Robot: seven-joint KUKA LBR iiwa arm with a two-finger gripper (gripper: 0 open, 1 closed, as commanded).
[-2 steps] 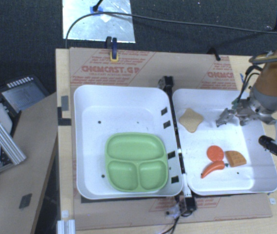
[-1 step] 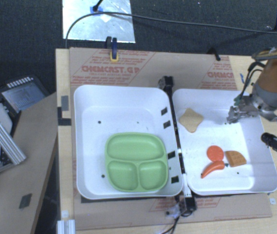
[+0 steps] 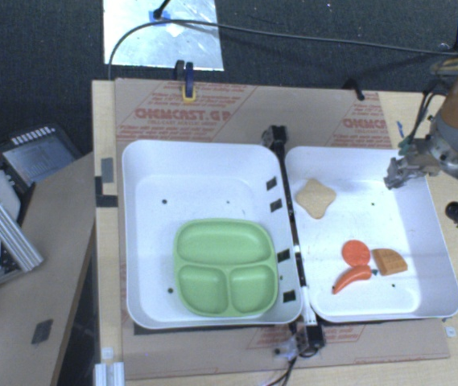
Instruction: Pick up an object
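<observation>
While the left bin [image 3: 144, 175] is holding a green divided plate [image 3: 226, 265], the right bin [image 3: 430, 240] is carrying a tan cracker [image 3: 315, 198], brown bread [image 3: 389, 261], an orange disc [image 3: 356, 252] and carrot [image 3: 351, 279]; the gripper [image 3: 395, 175] is hovering at its far right edge.

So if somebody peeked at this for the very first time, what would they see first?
Probably the big green plate with three sections, sitting in the left bin. Next, the bright orange pieces low in the right bin, beside a brown bit, with a pale bread-like piece higher up. The robot's claw hangs over that bin's top right corner.
</observation>
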